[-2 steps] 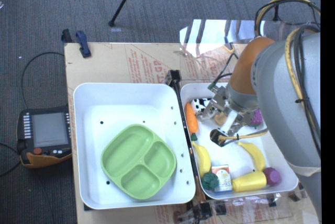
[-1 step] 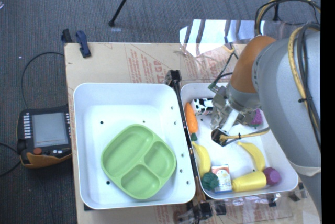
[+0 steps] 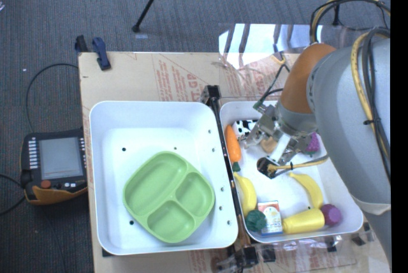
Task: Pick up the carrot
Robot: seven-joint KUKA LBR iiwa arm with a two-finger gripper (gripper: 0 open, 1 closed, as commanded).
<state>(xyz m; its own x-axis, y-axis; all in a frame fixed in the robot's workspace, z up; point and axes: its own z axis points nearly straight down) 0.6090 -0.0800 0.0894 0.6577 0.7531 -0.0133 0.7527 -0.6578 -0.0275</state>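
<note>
Your carrot (image 3: 233, 143) lies against the left wall of the right bin (image 3: 354, 201), near that bin's far-left corner, its length running along the wall. The hand (image 3: 273, 138) sits low in the same bin, just to the carrot's right and apart from it; you cannot tell from this view whether it is spread or pressed together. Toward the surface's near edge, the right bin also carries two bananas (image 3: 245, 191), a yellow bottle (image 3: 303, 221), a small carton (image 3: 270, 215) and a purple piece (image 3: 331, 213). In the left bin (image 3: 115, 131) rests a green divided plate (image 3: 168, 196).
</note>
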